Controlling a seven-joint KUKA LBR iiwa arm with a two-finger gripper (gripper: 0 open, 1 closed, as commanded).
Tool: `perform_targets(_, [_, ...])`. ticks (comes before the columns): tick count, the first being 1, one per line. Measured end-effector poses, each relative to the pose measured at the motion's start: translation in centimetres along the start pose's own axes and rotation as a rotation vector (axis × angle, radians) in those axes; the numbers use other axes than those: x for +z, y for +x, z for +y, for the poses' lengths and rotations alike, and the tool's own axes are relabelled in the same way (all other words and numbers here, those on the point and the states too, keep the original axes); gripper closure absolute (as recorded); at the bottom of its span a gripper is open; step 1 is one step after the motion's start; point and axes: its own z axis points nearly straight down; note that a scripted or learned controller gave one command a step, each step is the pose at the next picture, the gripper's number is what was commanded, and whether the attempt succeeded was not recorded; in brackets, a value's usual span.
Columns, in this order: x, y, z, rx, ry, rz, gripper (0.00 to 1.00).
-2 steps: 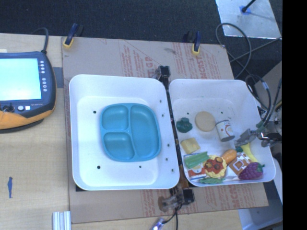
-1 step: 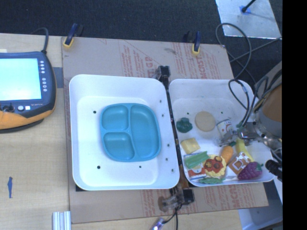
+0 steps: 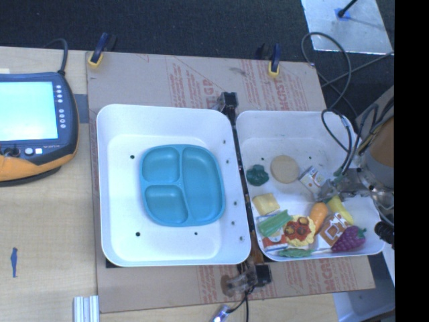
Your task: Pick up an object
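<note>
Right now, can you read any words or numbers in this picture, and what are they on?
Red print on the cardboard: repeats in slanted rows, too blurred to read.
Small packet in the right bin: print too small to read.
Pendant screen: glare, nothing readable.
No text can be read for sure.

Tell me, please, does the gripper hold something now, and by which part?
It cannot be told. The gripper is low over the right bin, close to the carrot, but no item is visible between its fingers.
</note>
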Motion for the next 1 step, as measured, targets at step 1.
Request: perform_targets(1, [0.62, 7.34, 0.57, 0.002, -0.002, 0.001, 1.0])
